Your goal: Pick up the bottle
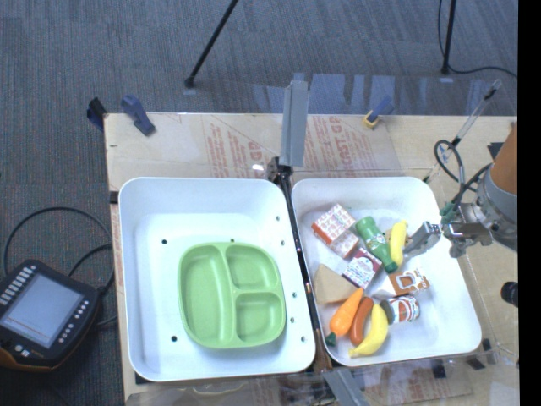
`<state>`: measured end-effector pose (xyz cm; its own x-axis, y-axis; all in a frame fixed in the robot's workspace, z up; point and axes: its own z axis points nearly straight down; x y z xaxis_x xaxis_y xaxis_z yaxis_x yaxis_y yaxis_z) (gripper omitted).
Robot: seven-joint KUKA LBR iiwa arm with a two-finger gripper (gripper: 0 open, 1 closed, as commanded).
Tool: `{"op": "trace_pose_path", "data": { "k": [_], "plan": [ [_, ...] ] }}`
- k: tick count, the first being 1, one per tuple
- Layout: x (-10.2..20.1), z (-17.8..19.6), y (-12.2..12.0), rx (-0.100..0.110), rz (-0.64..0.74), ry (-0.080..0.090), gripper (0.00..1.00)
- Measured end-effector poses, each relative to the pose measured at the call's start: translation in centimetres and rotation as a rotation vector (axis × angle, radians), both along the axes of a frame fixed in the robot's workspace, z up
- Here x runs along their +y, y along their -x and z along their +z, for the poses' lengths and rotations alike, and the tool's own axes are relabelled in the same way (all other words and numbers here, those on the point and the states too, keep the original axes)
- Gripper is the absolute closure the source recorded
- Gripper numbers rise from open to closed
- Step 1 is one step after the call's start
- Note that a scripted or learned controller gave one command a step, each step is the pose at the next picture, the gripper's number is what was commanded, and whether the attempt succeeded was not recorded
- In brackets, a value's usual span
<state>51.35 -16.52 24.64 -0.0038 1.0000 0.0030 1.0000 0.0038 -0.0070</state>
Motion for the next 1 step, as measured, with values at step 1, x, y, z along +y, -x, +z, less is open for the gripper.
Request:
{"op": "trace_pose_path", "data": {
  "k": [1],
  "plan": [
    [12.25,7.03,3.63,0.001,-0.188,0.004,0.0]
  ]
}}
